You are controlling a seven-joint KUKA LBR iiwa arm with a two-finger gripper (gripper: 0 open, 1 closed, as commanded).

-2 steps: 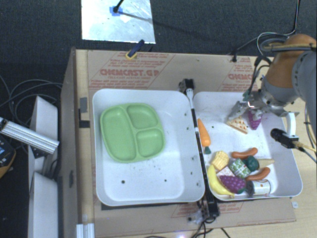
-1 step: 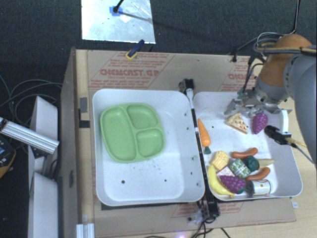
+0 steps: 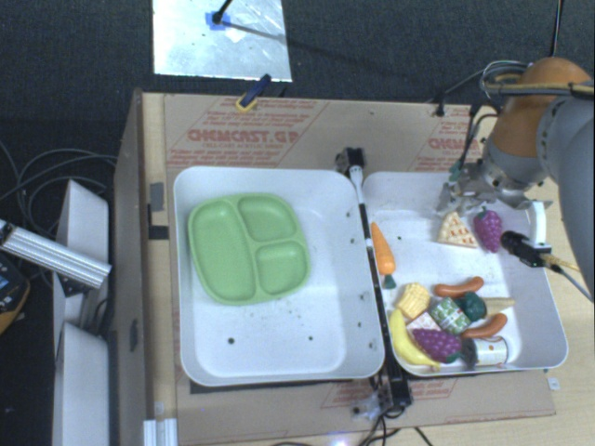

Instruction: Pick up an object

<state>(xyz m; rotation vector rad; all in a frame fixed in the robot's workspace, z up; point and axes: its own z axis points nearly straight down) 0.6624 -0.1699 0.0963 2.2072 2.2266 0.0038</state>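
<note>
In the right-hand bin (image 3: pixel 535 277), near its far right corner, the gripper (image 3: pixel 462 196) hangs low over the white floor, the grey arm (image 3: pixel 548 128) with its orange band coming in from the right above it. From here I cannot tell how the pincer is set; the wrist hides that part. Just beside it, towards me, lies a toy waffle wedge (image 3: pixel 456 230), and touching that on the right a purple grape bunch (image 3: pixel 488 224). A carrot (image 3: pixel 381 249) rests along the divider between the two bins. The rest of the toy food is heaped in the near corner: a banana (image 3: pixel 402 338), a corn cob (image 3: pixel 414 298), a second purple grape cluster (image 3: pixel 437 345), two sausages, one at (image 3: pixel 457 288), and a small can (image 3: pixel 490 350). The left bin (image 3: pixel 279 342) holds a green sectioned plate (image 3: pixel 248 247), lying flat and well apart from the arm.
</note>
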